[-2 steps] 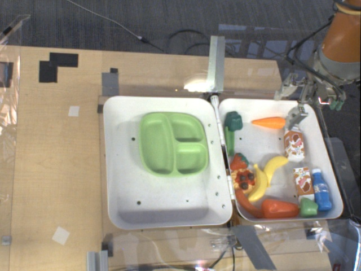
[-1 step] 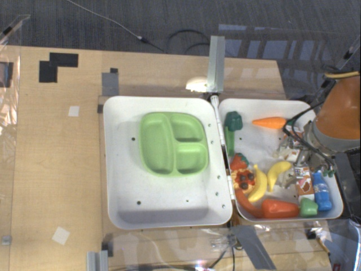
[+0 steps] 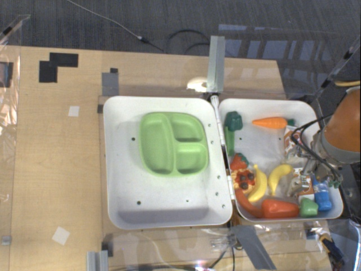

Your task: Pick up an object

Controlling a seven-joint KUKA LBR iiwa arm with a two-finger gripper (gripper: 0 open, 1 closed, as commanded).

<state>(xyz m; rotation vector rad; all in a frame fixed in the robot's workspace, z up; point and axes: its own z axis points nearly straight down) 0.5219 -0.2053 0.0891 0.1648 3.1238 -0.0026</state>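
The right bin (image 3: 265, 107) holds several toy foods. An orange carrot (image 3: 269, 123) lies at the back, with a dark green piece (image 3: 232, 120) at the back left. Toward the front are a strawberry (image 3: 238, 162), two yellow bananas (image 3: 259, 186) (image 3: 279, 175), a red pepper (image 3: 279, 208), a green block (image 3: 308, 208) and a blue piece (image 3: 322, 199). My gripper (image 3: 303, 179) reaches down into the bin's right side, just right of the bananas and above the green block. Cables and the wrist hide what lies under it.
The left bin (image 3: 124, 196) holds a light green divided plate (image 3: 172, 143). The arm's orange band (image 3: 345, 123) hangs over the right bin's right edge. A metal post (image 3: 215, 64) stands behind the gap between the bins.
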